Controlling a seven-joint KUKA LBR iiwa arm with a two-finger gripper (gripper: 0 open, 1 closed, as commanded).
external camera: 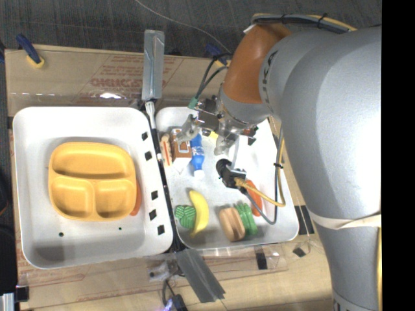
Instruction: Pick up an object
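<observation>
My gripper (206,137) hangs low over the back of the right bin (285,222), its two metal fingers (189,128) spread apart with nothing gripped between them. A small blue object (196,160) lies just in front of the fingers, partly under them. A brown and orange item (179,146) rests against the bin's left wall beside the left finger. Toward the front lie a yellow banana (200,211), a green ridged piece (185,216), a tan bun-like piece (229,223), a green item (246,218) and an orange carrot-like stick (255,199).
The left bin (32,173) holds a yellow divided tray (94,179). The grey arm covers the right side of the right bin. A metal divider (153,63) stands between the bins at the back.
</observation>
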